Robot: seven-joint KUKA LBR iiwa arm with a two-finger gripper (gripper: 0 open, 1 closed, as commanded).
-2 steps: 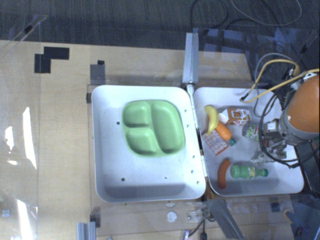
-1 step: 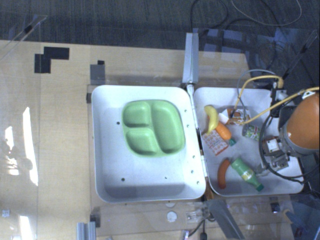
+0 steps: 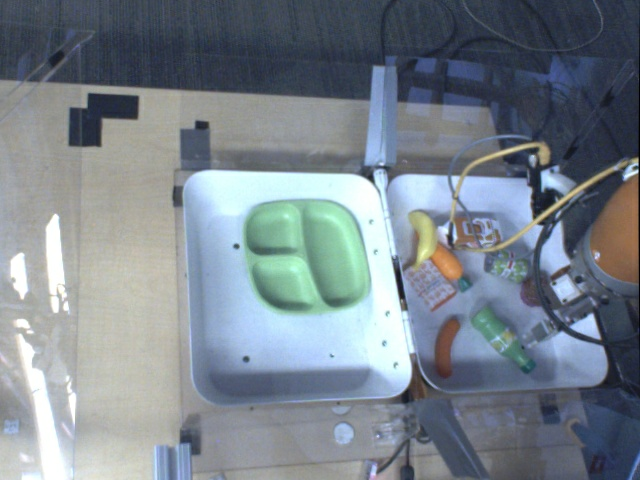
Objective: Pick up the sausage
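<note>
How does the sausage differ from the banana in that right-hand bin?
The sausage is orange-red; the banana is yellow. The sausage lies near the bin's front edge, the banana farther back, touching the carrot. The sausage lies apart from other items. Both are curved, elongated and rest near the bin's left wall.

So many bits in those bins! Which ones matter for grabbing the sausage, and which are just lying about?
For the job:
- sausage, near the right bin's front edge
- gripper, over the right bin

Lying about:
- banana
- carrot
- green bottle
- red-and-white packet
- small carton
- small can
- green tray in the left bin
</note>
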